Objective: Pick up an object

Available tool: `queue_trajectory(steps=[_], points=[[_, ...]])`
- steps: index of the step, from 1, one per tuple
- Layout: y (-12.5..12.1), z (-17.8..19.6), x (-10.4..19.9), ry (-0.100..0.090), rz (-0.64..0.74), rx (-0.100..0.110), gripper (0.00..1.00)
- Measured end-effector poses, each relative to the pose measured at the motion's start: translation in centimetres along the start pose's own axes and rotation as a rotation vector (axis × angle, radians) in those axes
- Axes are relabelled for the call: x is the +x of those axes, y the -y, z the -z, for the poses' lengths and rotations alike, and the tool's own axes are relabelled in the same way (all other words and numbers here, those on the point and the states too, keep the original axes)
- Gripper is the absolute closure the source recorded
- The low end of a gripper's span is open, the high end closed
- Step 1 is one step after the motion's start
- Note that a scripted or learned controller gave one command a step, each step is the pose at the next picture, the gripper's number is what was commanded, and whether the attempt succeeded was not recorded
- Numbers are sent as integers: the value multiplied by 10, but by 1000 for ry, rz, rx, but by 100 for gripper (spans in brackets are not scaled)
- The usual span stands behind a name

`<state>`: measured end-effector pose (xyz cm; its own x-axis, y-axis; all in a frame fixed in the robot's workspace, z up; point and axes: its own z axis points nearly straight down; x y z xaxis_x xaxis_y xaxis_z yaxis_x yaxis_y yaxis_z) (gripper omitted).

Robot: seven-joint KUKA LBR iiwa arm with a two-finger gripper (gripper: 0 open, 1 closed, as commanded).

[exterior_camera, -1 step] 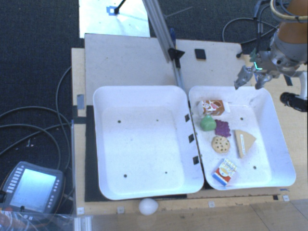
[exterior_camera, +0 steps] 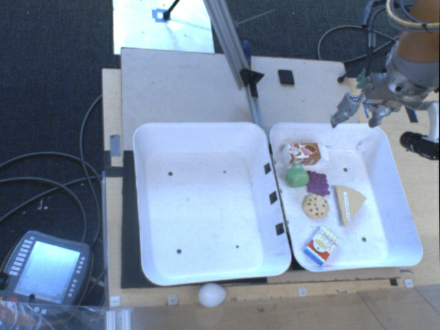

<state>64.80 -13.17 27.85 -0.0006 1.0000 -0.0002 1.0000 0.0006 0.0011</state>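
Your gripper (exterior_camera: 357,112) hangs over the far rim of the right bin (exterior_camera: 405,205), fingers spread w/ nothing between them. No pick yet, so approach, descent, grasp and lift are all left. Inside that bin, nearest its far-left corner, sits the snack packet (exterior_camera: 304,153); green ball (exterior_camera: 297,177) & grapes (exterior_camera: 317,183) just below, then cookie (exterior_camera: 315,206), cheese wedge (exterior_camera: 348,203), small carton (exterior_camera: 321,245). Packet looks closest, I'd say.

My bench (exterior_camera: 113,184) carries two white bins side by side: the left bin (exterior_camera: 206,198) and the right bin (exterior_camera: 385,205). A grey board (exterior_camera: 185,88) covers its far side, with a small black square (exterior_camera: 286,78) near the far right corner.
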Motion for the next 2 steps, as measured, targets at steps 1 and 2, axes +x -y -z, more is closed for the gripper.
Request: queue_trajectory(steps=[1,2], points=[[-5,-43,-3,0,0,3,0],[-2,-105,2,-1,0,5,0]])
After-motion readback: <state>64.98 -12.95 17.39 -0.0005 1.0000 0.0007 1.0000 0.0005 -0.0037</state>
